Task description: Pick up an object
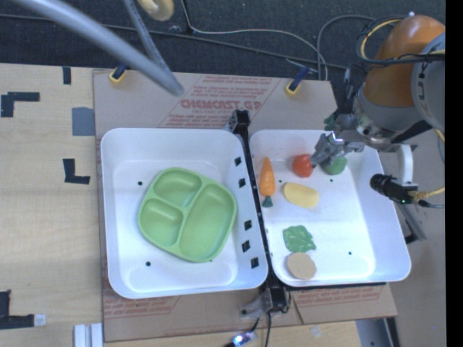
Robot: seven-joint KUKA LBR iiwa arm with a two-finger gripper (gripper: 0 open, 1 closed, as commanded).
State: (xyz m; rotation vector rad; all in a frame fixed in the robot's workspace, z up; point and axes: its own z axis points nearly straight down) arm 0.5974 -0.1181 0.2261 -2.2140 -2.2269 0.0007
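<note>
My gripper [324, 155] hangs low over the far part of the right bin [376, 230]. A red tomato-like piece [302, 166] lies just to its left. A round green piece [335, 167] sits right under it, partly covered by the hand. Whether anything is between the fingers is hidden. Further left an orange carrot [267, 176] lies by the bin's left wall, and a yellow piece [300, 194] rests near the middle. A green leafy piece [297, 238] and a tan disc [301, 266] lie toward the near edge.
The left bin [119, 157] holds a light green divided plate [188, 213]. A black divider [249, 194] runs between the bins. Cables and a black fitting [387, 186] hang off the arm over the right bin's right rim.
</note>
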